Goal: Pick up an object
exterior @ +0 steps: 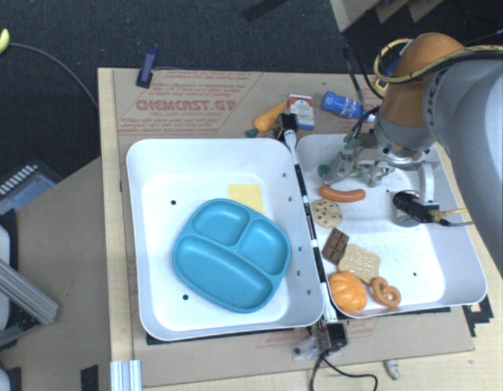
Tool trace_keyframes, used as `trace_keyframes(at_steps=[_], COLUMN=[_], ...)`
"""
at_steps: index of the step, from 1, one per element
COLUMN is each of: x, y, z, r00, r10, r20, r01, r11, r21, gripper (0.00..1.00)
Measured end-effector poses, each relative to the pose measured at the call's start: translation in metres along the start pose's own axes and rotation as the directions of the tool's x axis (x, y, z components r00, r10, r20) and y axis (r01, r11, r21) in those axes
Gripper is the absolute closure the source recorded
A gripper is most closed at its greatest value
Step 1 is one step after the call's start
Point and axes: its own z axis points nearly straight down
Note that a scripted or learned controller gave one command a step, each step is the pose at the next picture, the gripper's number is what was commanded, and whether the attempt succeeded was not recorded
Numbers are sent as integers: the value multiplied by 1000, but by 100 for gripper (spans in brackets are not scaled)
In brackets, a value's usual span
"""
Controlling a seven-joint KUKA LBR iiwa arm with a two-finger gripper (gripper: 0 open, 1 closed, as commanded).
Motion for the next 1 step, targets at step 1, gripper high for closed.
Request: trace_keyframes(at_steps=[1], x=[-6], y=[0], z=[0], r00=[1000], r10=[-2], r20=[-7], r01=[2], r11=[1000], r21=[0], gripper=[0])
